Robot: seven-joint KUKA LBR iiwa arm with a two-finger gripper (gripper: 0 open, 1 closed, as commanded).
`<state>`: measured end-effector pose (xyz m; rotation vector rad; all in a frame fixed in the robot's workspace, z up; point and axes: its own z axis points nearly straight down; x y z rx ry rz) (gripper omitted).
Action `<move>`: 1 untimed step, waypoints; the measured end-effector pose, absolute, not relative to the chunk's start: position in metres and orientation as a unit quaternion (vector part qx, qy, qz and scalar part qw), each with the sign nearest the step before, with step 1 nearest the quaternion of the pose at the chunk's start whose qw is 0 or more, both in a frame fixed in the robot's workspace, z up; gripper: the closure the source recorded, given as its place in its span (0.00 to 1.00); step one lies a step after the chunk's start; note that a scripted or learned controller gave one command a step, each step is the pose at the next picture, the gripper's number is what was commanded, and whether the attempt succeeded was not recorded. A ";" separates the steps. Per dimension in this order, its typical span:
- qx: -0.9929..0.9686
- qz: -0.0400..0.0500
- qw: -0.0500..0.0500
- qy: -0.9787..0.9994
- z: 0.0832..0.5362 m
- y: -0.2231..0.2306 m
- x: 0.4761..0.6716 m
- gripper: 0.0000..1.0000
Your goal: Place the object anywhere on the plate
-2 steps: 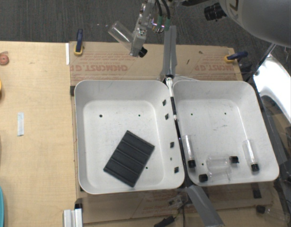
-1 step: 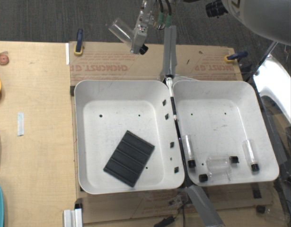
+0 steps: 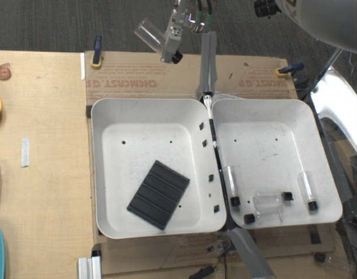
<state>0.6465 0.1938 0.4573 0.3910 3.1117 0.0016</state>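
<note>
Camera view: whether the jaws are open or closed cannot be told, the gripper (image 3: 170, 46) being shown at the upper centre of the frame, above the cardboard behind the bins, with a clear tube-like object (image 3: 147, 34) just to its left. The black ribbed plate (image 3: 159, 194) is being borne, tilted, by the left bin (image 3: 103, 156). Several clear capped tubes (image 3: 270, 205) are being kept along the lower wall of the right bin (image 3: 317, 138).
</note>
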 end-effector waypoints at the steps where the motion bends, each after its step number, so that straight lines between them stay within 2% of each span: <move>1: 0.044 0.000 0.000 0.999 0.239 0.228 0.624 1.00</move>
